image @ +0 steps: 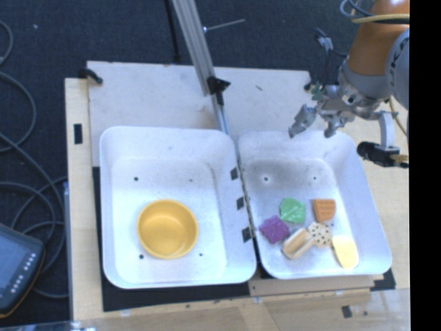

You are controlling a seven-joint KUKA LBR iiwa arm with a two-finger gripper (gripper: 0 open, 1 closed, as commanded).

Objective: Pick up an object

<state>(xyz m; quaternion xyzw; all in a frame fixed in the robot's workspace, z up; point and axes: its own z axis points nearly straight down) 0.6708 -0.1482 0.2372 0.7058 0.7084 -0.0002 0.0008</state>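
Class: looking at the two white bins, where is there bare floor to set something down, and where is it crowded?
Free: the left bin all around the yellow bowl, and the right bin's far half, below the pincer. Crowded: its near corner, where the green, purple, orange and yellow pieces cluster.

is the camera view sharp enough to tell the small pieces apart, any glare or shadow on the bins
Camera view: soft and slightly blurred, yet the green piece, purple piece and yellow oblong piece separate by colour; the right white bin has a grey shadow on its floor; the left white bin is bright, mildly washed out around the round yellow bowl.
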